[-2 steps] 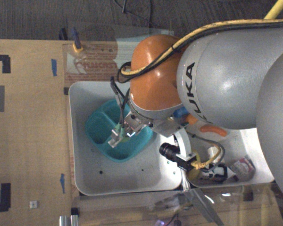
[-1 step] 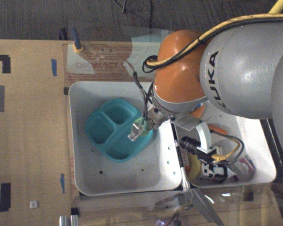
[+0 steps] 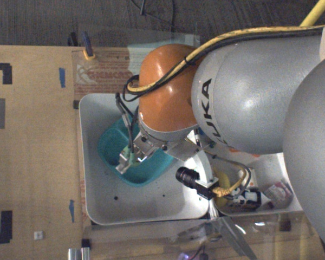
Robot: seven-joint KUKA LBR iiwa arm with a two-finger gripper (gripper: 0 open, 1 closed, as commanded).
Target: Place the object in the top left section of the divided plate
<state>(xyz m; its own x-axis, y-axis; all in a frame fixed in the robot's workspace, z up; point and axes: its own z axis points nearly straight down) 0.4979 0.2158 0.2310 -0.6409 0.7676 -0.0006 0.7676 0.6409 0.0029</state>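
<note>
The two-finger gripper hangs low over the teal plastic divided plate in the left shallow white bin; something pale green shows at its tip, perhaps the object, but whether the claw is clenched on it I cannot tell; I judge the placing near yet unfinished, release still ahead; the grey arm with its orange band hides the plate's dividers, so the section is unclear

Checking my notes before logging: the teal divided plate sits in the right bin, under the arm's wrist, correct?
Not quite. The camera view shows the teal divided plate in the left bin, not the right one. It does lie under the arm's wrist, near the gripper.
</note>
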